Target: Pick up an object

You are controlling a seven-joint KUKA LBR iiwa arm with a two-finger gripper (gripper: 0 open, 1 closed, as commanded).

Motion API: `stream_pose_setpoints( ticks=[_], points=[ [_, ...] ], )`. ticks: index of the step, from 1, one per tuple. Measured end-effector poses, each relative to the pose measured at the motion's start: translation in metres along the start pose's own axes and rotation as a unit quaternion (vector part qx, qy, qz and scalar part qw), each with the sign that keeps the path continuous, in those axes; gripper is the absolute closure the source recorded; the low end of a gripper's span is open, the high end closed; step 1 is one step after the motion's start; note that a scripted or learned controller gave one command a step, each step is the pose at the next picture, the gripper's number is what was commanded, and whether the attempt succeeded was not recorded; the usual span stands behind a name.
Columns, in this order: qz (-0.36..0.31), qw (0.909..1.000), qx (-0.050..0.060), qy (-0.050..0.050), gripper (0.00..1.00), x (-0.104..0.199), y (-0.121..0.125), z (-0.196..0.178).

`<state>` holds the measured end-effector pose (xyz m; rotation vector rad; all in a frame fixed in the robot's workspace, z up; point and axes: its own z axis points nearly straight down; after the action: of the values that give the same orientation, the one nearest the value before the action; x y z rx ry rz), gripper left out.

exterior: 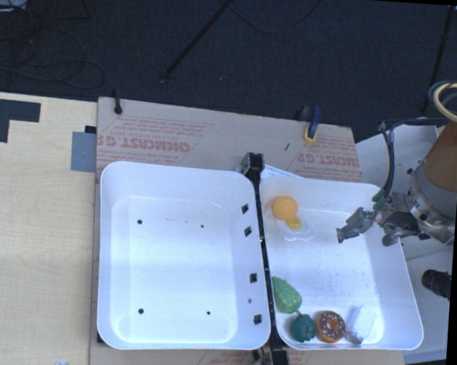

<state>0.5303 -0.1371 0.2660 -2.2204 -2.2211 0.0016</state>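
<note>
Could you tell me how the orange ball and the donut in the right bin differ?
The orange ball is plain orange and round; the donut is a brown ring with speckled topping. The orange ball sits near the bin's far end with a small yellow piece beside it; the donut lies at the near end between a teal object and a white object. Both rest in the right bin.

**Bench and surroundings**

Two white bins side by side: left bin (116,208), right bin (397,293). Both rest on a cardboard sheet (185,139) with red printed lettering. A blue-and-yellow clamp (311,128) grips the sheet's far edge. Light wooden tabletop (26,248) at left, carrying dark patches. Dark floor beyond, with cables (34,52).
</note>
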Motion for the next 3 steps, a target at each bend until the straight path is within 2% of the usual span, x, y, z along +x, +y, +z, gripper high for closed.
stream_pose_setpoints(
  ticks=[1,2,3],
  points=[
    [-0.001,1.0000,0.004,0.001,0.00,0.017,0.042,0.119],
    [-0.002,1.0000,0.008,0.002,0.00,0.015,0.107,0.183],
    [0.000,1.0000,0.004,0.001,1.00,0.012,0.108,0.166]
  ],
)
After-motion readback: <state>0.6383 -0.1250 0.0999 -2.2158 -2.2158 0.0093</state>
